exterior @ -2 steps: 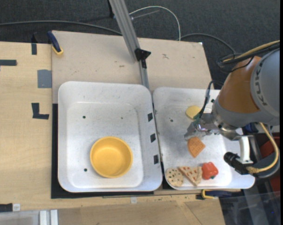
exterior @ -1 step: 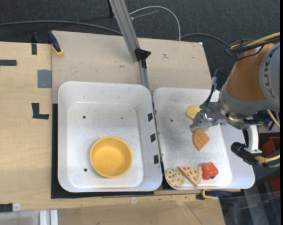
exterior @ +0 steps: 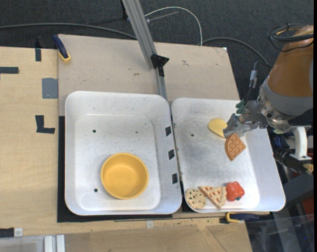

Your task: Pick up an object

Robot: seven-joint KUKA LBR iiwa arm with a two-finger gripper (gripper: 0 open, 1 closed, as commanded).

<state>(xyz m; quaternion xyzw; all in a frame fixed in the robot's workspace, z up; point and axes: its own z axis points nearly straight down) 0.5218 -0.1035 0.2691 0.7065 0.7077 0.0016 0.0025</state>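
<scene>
bench (exterior: 122, 72): light wood top, a paler board across the middle, a few dark scuffs on it
left bin (exterior: 74, 140): shallow white tray, sits flat on the bench, touching the right one along the middle
right bin (exterior: 266, 193): same sort of white tray, greyish smudging on its floor
tape marks (exterior: 43, 122): dark angular bits stuck to the wood off to the left, plus a grey patch (exterior: 50, 87) further up
clamp (exterior: 62, 48): blue and yellow, at the board's far left corner
second clamp (exterior: 233, 218): on the near edge below the right bin
pole (exterior: 143, 30): grey, slanting down to the bench where the bins meet
</scene>
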